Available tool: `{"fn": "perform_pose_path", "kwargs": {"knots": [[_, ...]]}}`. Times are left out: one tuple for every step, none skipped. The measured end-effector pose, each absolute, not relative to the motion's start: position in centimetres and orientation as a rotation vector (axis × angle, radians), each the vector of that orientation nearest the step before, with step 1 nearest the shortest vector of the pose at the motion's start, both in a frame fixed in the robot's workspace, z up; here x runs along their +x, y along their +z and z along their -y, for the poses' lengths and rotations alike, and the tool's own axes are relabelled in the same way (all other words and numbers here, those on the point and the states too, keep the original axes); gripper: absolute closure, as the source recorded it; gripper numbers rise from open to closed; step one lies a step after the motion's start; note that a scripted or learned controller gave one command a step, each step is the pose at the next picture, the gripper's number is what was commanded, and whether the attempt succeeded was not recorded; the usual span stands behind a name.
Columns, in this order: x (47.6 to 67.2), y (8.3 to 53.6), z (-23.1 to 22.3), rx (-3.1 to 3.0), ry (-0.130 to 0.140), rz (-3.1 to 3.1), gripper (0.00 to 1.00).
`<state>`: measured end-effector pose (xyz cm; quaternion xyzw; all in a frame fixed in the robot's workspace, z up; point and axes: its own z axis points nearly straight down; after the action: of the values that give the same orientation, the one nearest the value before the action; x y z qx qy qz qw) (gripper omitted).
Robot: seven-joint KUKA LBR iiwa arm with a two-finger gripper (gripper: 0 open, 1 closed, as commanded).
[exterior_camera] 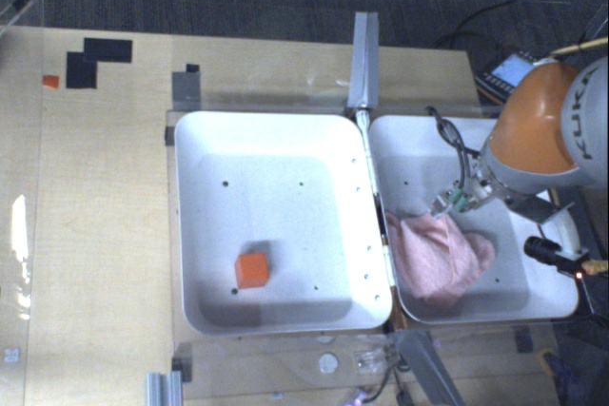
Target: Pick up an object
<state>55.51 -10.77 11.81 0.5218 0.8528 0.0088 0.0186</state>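
Far left on the counter (105,233): black patches and a small orange marker near the top corner, well apart from both bins.

Left bin (205,133): one orange block (252,270) sits in the lower left part of the floor, clear of the walls. Looks rigid, small, probably light; flat sides should suit a two-finger pinch across opposite faces, approached from straight above.

Right bin (419,133): a pink cloth (436,254) lies crumpled in the lower left part, against the wall shared with the left bin. Soft and limp, so it will drape and sag when lifted; a raised fold near its upper edge seems the best place to pinch, since a flat patch may slip out.

Gripper (459,199) hangs just at the cloth's upper edge, near or touching it; contact cannot be confirmed at this slant. Cannot tell whether it is spread or pressed together, as the tip is small and partly masked by the wrist. Nothing is seen held.

Arm (538,133) with its orange band enters from the right, above the right bin.

Judgement: the cloth is the likely target, and the grasp is not yet made.
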Motion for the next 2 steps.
{"fn": "perform_pose_path", "kwargs": {"knots": [[55.5,11.8,10.8,1.62,0.027,-2.648,0.0],[53.8,9.1,11.9,1.775,0.016,-2.575,0.0]]}}
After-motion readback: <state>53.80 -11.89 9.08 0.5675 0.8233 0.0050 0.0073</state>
